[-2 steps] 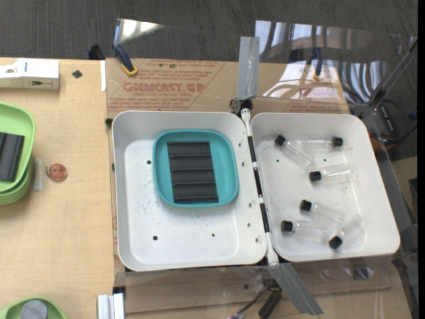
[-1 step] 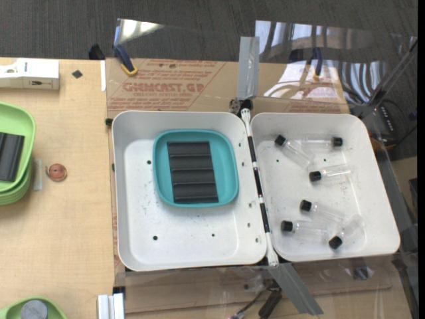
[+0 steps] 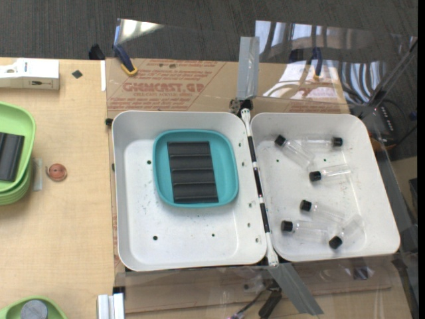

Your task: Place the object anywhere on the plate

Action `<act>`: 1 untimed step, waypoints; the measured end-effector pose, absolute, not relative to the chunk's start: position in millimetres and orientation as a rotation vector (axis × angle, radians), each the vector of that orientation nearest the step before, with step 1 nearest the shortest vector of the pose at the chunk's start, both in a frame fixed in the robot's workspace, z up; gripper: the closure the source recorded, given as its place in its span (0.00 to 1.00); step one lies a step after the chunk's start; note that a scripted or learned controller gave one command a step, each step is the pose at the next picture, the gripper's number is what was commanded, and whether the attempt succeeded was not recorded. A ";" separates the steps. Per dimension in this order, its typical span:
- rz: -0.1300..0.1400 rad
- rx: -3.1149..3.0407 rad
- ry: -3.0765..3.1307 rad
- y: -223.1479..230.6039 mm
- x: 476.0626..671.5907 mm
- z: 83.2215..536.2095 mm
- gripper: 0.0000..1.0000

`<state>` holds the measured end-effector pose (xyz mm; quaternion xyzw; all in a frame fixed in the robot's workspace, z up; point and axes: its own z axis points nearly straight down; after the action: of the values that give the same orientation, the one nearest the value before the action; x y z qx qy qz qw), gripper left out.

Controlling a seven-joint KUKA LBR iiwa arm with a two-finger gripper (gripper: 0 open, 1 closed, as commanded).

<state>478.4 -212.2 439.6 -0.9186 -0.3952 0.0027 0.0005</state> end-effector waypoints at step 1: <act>0.007 -2.949 -1.083 -217.4 490.4 439.9 0.00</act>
<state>490.4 -217.4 439.9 -0.9386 -0.3449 0.0023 0.0001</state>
